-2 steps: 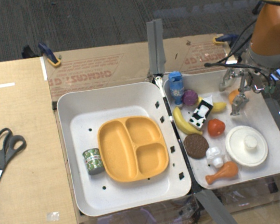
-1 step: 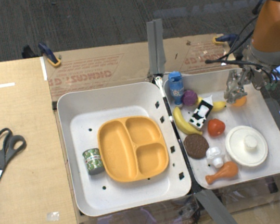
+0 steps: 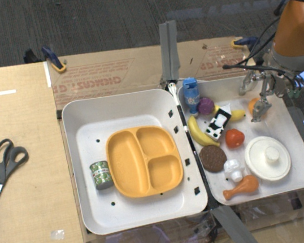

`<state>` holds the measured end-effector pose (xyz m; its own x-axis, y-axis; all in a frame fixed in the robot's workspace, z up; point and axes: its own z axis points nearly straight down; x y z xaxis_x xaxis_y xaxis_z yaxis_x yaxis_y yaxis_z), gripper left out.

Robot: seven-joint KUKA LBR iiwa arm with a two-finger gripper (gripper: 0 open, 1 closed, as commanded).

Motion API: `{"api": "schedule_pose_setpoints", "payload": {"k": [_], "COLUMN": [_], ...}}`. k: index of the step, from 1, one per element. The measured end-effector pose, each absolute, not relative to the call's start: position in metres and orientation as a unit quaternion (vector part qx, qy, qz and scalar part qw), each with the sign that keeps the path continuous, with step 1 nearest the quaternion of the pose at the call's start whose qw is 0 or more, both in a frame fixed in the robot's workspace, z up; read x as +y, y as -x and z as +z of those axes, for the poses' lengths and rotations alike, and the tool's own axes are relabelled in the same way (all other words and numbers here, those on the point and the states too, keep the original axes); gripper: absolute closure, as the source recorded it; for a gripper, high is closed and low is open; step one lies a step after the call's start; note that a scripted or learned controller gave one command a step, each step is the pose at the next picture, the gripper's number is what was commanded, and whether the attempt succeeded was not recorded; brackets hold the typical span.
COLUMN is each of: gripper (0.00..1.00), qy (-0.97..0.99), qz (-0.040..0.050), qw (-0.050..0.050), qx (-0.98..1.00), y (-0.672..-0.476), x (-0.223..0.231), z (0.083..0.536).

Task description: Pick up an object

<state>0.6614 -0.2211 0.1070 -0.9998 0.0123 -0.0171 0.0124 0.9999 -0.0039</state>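
One fixed camera looked down at a slant on the table (image 3: 24, 184) and both bins (image 3: 83, 157).

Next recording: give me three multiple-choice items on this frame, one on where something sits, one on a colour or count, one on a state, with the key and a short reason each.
1. Where is the green can?
A. In the left bin, beside the divided plate
B. In the right bin, by the banana
C. On the bench by the scissors

2. What colour is the divided plate?
A. White
B. Blue
C. Yellow-orange

3. What is the gripper doing?
A. Holding the banana
B. Holding nothing, above the right bin
C. Holding the plate

Key: 1 A, the can stands just left of the plate in the left bin. 2 C, its three compartments are yellow-orange. 3 B, nothing shows between its fingers; the banana lies apart in the right bin.
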Motion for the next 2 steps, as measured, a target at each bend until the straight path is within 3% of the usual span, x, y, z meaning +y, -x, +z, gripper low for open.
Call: {"api": "schedule_pose_setpoints", "payload": {"k": [1,2], "gripper": [0.0,1.0], "qy": [-0.072,-0.071], "qz": [-0.0006,-0.0017], "qw": [0.005,0.009], "qx": [0.997,0.997], "y": [-0.66,-0.663], "x": [-0.222,-0.222], "z": [0.095,0.107]}}
